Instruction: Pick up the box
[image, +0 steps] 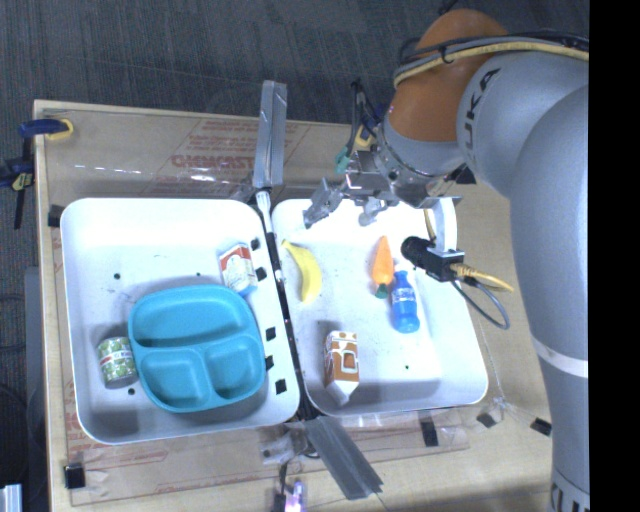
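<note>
An orange and white carton box (341, 364) stands near the front of the right bin (455, 375). A smaller red and white box (236, 267) lies in the left bin (80, 300), close to the divider. My gripper (345, 209) hangs over the far left corner of the right bin, behind the banana (304, 270). Its fingers (319, 207) are spread open with nothing between them. The gripper is well behind the orange carton and up and to the right of the red box.
A carrot (382, 262) and a blue bottle (403, 303) lie in the middle of the right bin. In the left bin a blue divided plate (196, 347) sits at the front with a green can (116, 361) beside it. The arm's body (520, 150) looms at the right.
</note>
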